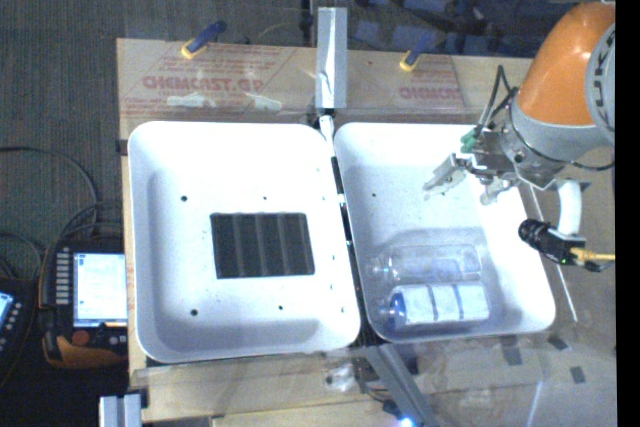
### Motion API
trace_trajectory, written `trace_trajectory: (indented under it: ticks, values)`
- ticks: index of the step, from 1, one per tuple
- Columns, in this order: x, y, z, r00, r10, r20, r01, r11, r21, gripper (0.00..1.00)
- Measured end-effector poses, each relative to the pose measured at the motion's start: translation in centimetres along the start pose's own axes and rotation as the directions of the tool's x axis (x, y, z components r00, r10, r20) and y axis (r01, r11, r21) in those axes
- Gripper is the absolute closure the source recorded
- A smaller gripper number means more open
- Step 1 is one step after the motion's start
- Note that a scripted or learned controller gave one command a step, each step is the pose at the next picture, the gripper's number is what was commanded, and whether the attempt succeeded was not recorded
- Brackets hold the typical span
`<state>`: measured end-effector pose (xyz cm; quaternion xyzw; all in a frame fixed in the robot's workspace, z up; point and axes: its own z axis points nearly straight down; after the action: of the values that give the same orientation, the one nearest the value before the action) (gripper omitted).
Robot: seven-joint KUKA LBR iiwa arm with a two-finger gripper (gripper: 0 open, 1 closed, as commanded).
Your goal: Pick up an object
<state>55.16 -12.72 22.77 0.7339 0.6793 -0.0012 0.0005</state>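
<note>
Over the right bin [372, 177], upper-right part, the tool [466, 175] hangs with its fingers spread apart and nothing between them. Arm [570, 85] comes in from the right edge, orange band above the wrist.

Targets sit at the near end of the same bin: a clear plastic bottle [428, 263] lying on its side, and just in front of it, touching or nearly so, a second bottle with a white label and blue cap [438, 305], also on its side. Both are well apart from the tool. Left bin [160, 155] carries only a dark ribbed panel [262, 244] at its centre, flat, poor grasp candidate.

My read: approach phase, no contact yet. For a clean pick:
- go for one bottle, not the seam between the two
- turn the wrist so the fingers close across the bottle's short axis, not along its length
- aim at mid-body; round and slick, it will likely roll or squirt out if caught off-centre
- labelled bottle lies close to the bin's near wall, so finger clearance looks tight; the clear one has more room on its far side
- descend straight, close only once the fingers straddle the body
</note>
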Motion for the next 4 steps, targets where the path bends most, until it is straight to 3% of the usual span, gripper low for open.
trace_trajectory:
  ticks: [1,2,3,4]
  values:
    - [-5.4,-0.8,1.9,0.997,-0.072,0.001,0.072,0.997,0.0,0.0]
    - [-8.5,-3.9,8.5,1.0,0.018,0.001,-0.018,1.0,-0.018,0.0]
    - [-8.3,-3.0,13.2,0.979,-0.204,0.017,0.204,0.978,-0.042,0.0]
    - [-9.2,3.1,8.2,0.995,0.101,-0.001,-0.101,0.995,-0.001,0.0]
